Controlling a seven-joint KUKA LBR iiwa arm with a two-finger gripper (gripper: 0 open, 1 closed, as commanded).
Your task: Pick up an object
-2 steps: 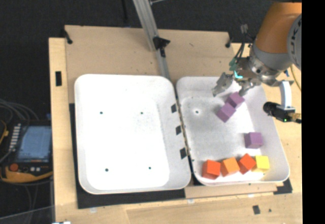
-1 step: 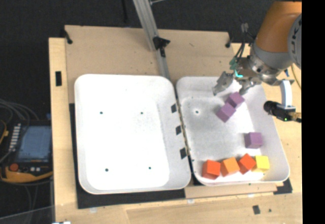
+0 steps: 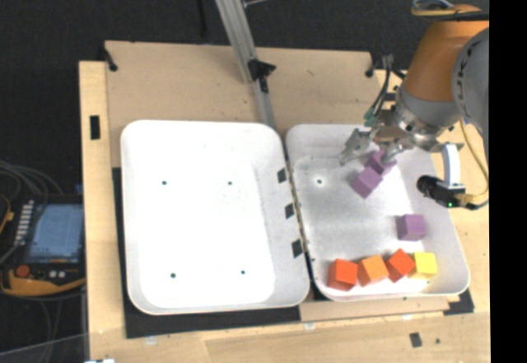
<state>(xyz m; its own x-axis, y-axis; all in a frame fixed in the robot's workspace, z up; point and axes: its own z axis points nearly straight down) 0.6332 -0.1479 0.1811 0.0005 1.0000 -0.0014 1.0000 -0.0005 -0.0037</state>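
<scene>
Your gripper [image 3: 372,152] hung over the far part of the right bin [image 3: 325,213], its fingers spread open and pointing down and toward the left. A purple block [image 3: 368,179] sat tilted just below the fingertips, so close that its upper end met the gripper's outline; you could not tell from this slant whether the fingers touched it, and the block was not seen clamped between them.

A second purple block [image 3: 411,226] lay nearer the bin's right wall, well apart from the gripper. Along the bin's near edge stood a row of four blocks side by side: a red-orange block [image 3: 342,273], an orange block [image 3: 373,269], a red block [image 3: 401,263] and a yellow block [image 3: 426,263], the neighbours touching or nearly so.

The arm [image 3: 436,65] entered from the right, its orange band above the wrist. The left bin [image 3: 202,213] lay beside the right one on the bench [image 3: 95,188].
</scene>
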